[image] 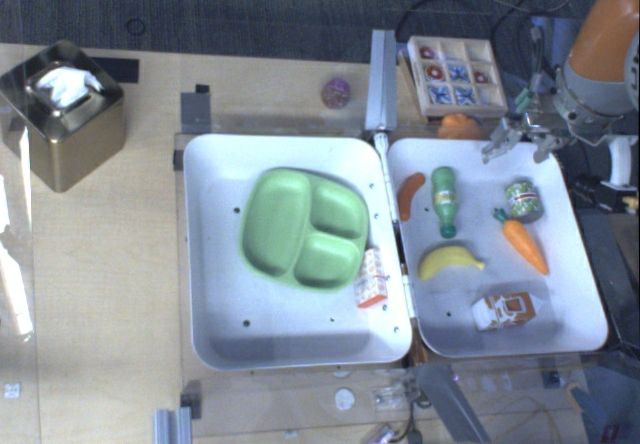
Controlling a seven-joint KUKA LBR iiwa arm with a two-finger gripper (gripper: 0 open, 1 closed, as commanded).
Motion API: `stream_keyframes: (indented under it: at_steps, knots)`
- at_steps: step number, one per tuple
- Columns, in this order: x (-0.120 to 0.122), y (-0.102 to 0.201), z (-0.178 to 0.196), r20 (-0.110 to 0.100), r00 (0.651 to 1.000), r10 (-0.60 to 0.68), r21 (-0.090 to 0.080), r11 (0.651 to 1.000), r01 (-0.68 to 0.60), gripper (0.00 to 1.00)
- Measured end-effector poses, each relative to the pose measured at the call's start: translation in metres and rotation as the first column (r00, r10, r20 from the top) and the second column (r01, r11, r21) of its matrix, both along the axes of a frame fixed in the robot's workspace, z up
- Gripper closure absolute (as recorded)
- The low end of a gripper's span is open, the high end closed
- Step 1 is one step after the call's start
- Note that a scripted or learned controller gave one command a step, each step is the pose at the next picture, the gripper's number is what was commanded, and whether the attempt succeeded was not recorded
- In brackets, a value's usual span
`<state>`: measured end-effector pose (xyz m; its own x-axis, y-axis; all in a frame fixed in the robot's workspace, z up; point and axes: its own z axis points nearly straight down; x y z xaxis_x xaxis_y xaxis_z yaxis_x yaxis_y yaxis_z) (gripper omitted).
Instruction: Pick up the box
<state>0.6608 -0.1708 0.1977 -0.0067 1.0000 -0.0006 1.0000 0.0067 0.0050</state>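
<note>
Camera view: 2 shallow white bins sit side by side on a pale wooden bench. The left bin [215,232] holds a green divided tray [303,227] with 3 compartments, lying a little above the bin's middle. Just beside the tray's lower right corner, against the bin's right wall, lies the box [371,280]: a small white carton with a red-orange lower end and faint print on its face, tilted slightly off vertical. Nothing is touching it from above.

The right bin [590,317] holds a reddish sausage-shaped piece [410,194] near its left wall, a green bottle [445,199] lying just right of it, a yellow banana [449,261] below the bottle, a small green-labelled can [522,200], an orange carrot [524,243] just below the can, and a brown and white carton [504,310] on its side near the bottom.

The gripper [524,139] hangs over the upper right corner of the right bin, well apart from the box. Its 2 fingers stand spread, with nothing between them. The grey arm with its orange band [602,22] enters from the right.

Beyond the bins, a tic-tac-toe board [458,75] rests at the top, and a brass-coloured tissue holder [65,114] stands at the far left.
</note>
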Motion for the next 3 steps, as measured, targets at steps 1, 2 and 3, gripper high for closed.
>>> stream_keyframes:
  at_steps: [1,2,3]
  knots:
    - [-0.052,0.057,-0.089,-0.002,0.999,-0.053,0.001,0.999,0.053,0.00]
    - [-0.095,0.089,-0.108,0.010,0.998,-0.064,0.000,0.998,0.064,0.00]
    - [-0.037,0.089,-0.092,0.002,1.000,-0.010,0.001,1.000,0.010,0.00]
